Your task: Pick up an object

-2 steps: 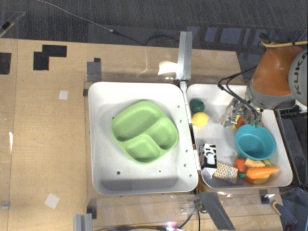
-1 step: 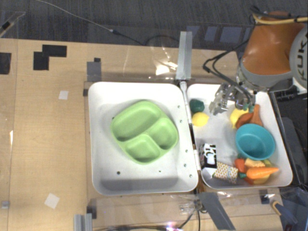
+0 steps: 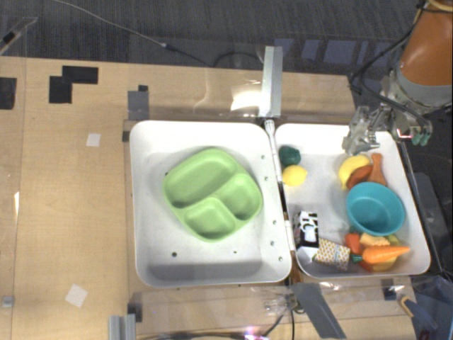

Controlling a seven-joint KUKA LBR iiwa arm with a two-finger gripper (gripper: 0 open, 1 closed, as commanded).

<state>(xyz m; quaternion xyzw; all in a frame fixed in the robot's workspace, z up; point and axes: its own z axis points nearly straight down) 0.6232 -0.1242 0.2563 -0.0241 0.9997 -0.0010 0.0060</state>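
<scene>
At the near edge of the bench [image 3: 56, 261], closest to the camera, the front rims of the two white bins sit side by side. The left bin [image 3: 152, 261] holds one thing: a green divided plate [image 3: 212, 193] with three compartments, lying flat and turned at an angle, roughly in the middle of the bin floor.

The right bin [image 3: 322, 137] is crowded. Along its left wall, toward the far side, a dark green round object [image 3: 289, 154] sits just behind a small yellow ball-like object [image 3: 294, 176]; the two are touching or nearly so. Nearer the front, a black-and-white package [image 3: 306, 227] lies against the left wall, with a tan patterned pouch [image 3: 333, 253] just beside it at the front rim. Farther right, a teal bowl [image 3: 375, 208] stands upright. Behind it lie a yellow banana-shaped toy [image 3: 353, 168] and a brown-orange piece [image 3: 376, 170] pressed against each other. In front of the bowl, a cluster of orange and red toy foods [image 3: 379, 250], a carrot-like piece among them, fills the front right corner.

The gripper [image 3: 362, 137] hangs over the far right part of this bin, just behind the banana-shaped toy, below the arm's orange band [image 3: 427, 48]. How far apart its fingers stand cannot be told, and nothing is seen held in it.
</scene>
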